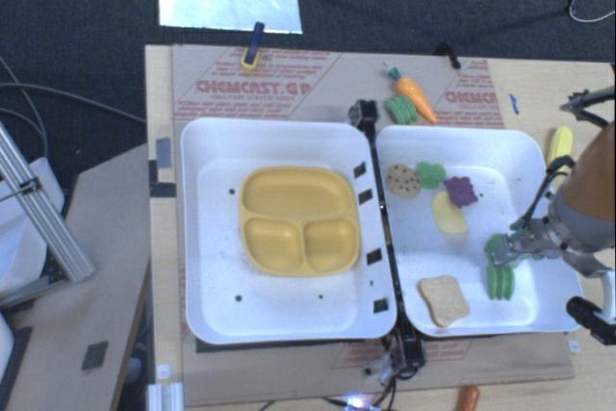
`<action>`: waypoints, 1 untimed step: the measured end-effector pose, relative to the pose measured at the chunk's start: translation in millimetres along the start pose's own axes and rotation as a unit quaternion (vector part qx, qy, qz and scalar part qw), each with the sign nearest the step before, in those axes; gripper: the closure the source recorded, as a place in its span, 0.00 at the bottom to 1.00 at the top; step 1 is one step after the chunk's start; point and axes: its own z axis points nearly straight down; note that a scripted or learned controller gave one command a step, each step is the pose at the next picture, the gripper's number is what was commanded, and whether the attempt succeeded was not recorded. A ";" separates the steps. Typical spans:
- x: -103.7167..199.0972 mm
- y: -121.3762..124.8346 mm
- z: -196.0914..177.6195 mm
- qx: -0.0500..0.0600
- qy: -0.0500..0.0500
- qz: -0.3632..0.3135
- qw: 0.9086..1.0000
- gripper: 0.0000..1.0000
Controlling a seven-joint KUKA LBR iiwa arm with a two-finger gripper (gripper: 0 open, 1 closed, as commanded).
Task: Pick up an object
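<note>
Pincer (502, 250) at the near right of the right bin (525, 149), lowered over a green toy vegetable (500, 281); from where I stand its tips are lost against the green, so I cannot tell how it is set, nor whether anything is caught. The green piece lies flat on the bin floor, seemingly touching the tips at its upper end, and is judged the likely target since the tool is directly above it. The arm (589, 207) enters from the right edge, wrist bent down and leaning leftward into the bin, a pose suited to a top-down grab.

Outward from there: a slice of toy bread (444, 299) near the front wall, a yellow piece (449, 215) and purple grapes (461, 191) toward the middle, a cookie (403, 180) and a green leafy piece (430, 174) at the rear left. These are loosely scattered, well apart, which leaves room for the tips to descend. The left bin (207, 149) holds a yellow divided plate (299, 219), lying flat at its centre. On the worktop (289, 87) behind the bins rest a toy carrot (415, 94) and a yellow corn cob (559, 145)
</note>
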 end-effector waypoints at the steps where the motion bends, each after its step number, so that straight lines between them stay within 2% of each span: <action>1: 4.6 5.5 -0.1 -0.003 0.000 -0.004 1.000 0.00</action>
